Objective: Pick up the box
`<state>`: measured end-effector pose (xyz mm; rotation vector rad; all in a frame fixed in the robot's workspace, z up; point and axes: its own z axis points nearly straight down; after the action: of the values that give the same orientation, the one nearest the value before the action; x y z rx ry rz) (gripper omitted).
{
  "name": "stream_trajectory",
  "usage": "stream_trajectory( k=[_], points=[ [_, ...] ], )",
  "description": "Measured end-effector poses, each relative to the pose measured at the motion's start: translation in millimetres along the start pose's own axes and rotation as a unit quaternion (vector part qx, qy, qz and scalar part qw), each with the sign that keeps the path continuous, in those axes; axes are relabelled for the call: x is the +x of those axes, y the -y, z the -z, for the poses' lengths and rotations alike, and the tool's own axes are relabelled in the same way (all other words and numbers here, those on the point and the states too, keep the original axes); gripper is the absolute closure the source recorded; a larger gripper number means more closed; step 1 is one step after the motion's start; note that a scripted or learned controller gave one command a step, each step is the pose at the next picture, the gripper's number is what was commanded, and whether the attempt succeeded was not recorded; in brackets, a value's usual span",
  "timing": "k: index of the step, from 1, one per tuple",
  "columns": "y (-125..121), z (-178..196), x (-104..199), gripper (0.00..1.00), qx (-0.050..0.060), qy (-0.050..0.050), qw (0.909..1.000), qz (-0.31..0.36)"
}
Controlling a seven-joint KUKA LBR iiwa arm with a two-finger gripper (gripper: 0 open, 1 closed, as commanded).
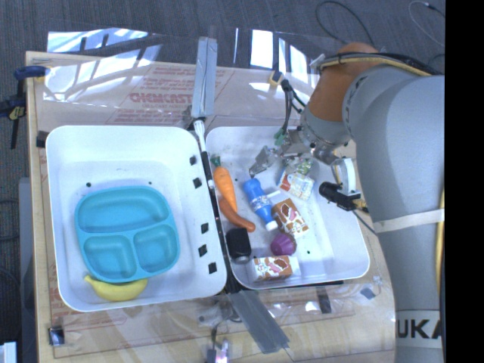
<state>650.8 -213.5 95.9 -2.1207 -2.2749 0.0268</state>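
Three small boxes lie in the right bin [344,252]. A white and green carton [298,184] sits toward the back. A red-brown box [290,216] lies in the middle, and another printed box [274,266] rests by the front wall. My gripper [278,157] hangs over the back of this bin, just up and left of the white and green carton. It looks open, with nothing between its fingers. The grey arm with its orange band [336,97] comes in from the right.
The right bin also holds a carrot [226,195], a blue bottle [259,201], a purple piece [283,243] and a black object [238,243]. In the left bin [64,150] sit a blue divided tray [125,231] and a banana [115,288].
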Motion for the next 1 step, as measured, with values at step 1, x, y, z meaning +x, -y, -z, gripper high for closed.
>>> stream_trajectory(
  k=[1],
  points=[
    [-0.3,0.0,0.2,0.00,0.000,0.000,1.0000,-0.003]
  ],
)
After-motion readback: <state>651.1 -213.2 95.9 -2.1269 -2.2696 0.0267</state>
